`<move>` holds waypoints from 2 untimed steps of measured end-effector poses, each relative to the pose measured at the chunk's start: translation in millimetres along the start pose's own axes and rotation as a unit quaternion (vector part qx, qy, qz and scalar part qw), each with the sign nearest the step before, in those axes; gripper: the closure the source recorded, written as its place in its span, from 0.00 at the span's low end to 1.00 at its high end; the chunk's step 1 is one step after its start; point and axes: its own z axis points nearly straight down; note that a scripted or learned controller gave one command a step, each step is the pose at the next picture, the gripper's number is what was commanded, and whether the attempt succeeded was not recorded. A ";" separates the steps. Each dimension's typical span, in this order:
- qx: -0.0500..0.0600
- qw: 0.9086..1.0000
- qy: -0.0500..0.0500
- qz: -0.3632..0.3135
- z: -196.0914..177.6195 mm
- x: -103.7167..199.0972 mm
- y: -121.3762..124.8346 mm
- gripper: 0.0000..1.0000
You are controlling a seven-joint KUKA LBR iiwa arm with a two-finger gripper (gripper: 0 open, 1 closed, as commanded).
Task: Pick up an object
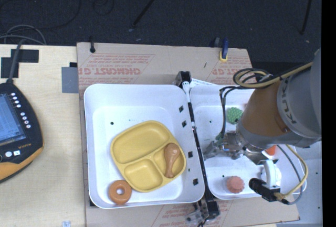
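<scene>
My arm, with its orange band (pixel 265 110), hangs over the right bin (pixel 215 189). The gripper (pixel 219 148) shows as grey metal at the arm's left side, low over the middle of that bin's floor. A pink-red round object (pixel 234 184) lies in front of it, apart from it. A green knobbly object (pixel 233 114) sits behind the gripper, partly covered by the arm. A small orange-red piece (pixel 270 151) peeks out at the arm's right side.
The left bin (pixel 100 116) holds a yellow divided plate (pixel 136 144) with a brown drumstick (pixel 171 159) on its right side. A glazed donut (pixel 120 192) lies at that bin's front left. A black clip divider (pixel 190 131) separates the bins. A handheld pendant (pixel 13 126) rests at far left.
</scene>
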 end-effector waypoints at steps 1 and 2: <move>-0.007 1.000 -0.002 0.002 -157.5 -0.7 -37.1 0.00; 0.000 1.000 -0.001 0.002 -158.5 -0.9 -37.3 1.00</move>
